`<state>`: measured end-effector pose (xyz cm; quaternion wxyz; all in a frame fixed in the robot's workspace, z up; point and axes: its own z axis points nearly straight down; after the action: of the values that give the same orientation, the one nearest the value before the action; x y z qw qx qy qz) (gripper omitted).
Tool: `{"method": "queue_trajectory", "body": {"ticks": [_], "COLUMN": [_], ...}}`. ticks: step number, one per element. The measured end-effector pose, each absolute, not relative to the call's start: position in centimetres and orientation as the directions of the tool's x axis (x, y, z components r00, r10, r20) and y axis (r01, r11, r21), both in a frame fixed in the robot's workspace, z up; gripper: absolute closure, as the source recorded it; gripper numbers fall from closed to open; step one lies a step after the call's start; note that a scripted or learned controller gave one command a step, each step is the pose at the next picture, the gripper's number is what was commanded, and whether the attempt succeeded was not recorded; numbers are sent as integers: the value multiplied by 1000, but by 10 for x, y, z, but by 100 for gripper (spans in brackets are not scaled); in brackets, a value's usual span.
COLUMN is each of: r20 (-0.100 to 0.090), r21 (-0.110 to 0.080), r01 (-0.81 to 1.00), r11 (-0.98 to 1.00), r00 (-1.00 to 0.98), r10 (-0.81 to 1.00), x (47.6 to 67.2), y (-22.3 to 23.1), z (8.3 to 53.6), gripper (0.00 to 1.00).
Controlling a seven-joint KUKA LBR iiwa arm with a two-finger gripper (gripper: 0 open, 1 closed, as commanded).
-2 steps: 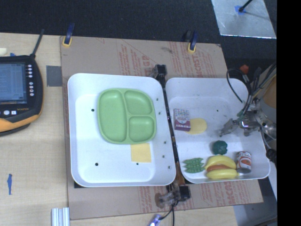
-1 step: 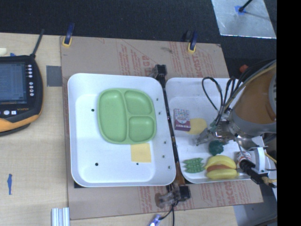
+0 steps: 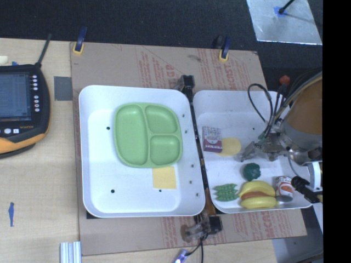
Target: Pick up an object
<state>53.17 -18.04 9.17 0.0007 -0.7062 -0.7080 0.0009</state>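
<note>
landmark: you can key everything off the right bin (image 3: 230, 100); the left bin (image 3: 98, 147) holds a green divided plate (image 3: 147, 134) and a yellow square (image 3: 164, 177).
gripper: the gripper (image 3: 247, 152) sits low over the right bin's middle, just right of the pale yellow piece (image 3: 231, 146). Whether it is released or clenched, you cannot tell.
target: my guess is the dark green lump (image 3: 252, 171), just below the gripper tips, clear of the walls.
others: small box (image 3: 211, 138) toward the left wall, green pea pod (image 3: 225, 191) and 2 bananas (image 3: 258, 195) along the near wall, small can (image 3: 284, 187) in the near-right corner.
handling: the lump looks light, rounded, probably hard plastic and slippery. Take it across its widest part, fingers straddling it.
hidden: the arm (image 3: 307, 114) and cables cover the bin's right wall. The tips blur into cable clutter. Box label unreadable.
</note>
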Motion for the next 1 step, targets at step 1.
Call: {"method": "queue_trajectory", "body": {"ticks": [1], "r20": [0], "r21": [-4], "r01": [1000], "r11": [7], "r00": [-7], "r10": [1000], "x": [494], "y": [-143], "z": [121], "gripper": [0]}}
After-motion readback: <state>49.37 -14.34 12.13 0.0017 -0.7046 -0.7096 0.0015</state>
